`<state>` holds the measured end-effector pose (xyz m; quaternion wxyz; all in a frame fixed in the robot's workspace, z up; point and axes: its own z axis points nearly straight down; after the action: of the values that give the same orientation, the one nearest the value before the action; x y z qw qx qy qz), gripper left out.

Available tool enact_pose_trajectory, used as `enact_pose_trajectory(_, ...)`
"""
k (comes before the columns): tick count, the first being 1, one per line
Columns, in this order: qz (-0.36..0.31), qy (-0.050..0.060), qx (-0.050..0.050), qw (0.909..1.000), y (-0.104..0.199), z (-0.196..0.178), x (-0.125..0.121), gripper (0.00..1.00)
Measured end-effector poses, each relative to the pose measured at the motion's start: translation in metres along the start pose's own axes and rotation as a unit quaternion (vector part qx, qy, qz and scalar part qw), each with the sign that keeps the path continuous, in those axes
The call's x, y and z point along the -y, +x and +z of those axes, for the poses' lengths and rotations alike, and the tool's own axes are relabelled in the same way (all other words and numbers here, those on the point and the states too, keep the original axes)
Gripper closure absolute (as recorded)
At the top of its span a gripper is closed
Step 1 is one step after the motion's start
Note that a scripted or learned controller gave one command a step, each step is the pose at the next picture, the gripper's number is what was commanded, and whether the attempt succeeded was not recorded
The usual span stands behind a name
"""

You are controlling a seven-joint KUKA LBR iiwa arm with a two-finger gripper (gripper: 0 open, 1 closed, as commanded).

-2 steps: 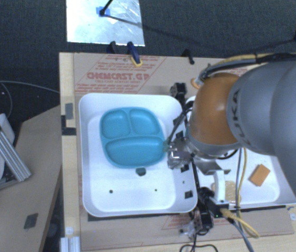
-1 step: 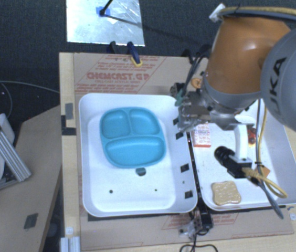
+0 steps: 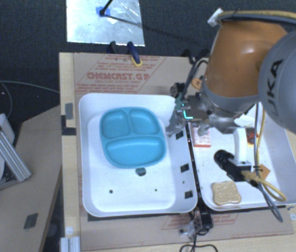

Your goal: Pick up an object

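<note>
The grey arm with its orange band looms nearest, hiding much of the right bin. Its gripper hangs over the divide between the bins; its opening cannot be told. In the left bin lies a blue divided plate, likely light, stiff and slick, best pinched at a raised rim. A toast-like piece sits near the right bin's front wall, cramped; the plate has room.

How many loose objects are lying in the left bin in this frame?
2: a blue divided plate in the left bin's upper middle, and a small dark object just below the plate's lower edge. The gripper may hide others.
</note>
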<state>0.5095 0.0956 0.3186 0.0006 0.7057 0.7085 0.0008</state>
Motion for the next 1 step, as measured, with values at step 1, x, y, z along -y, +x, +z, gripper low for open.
enact_pose_trajectory(1,-0.002,-0.001,0.000,1.0000,0.0001,-0.0107,-0.0007,1.00)
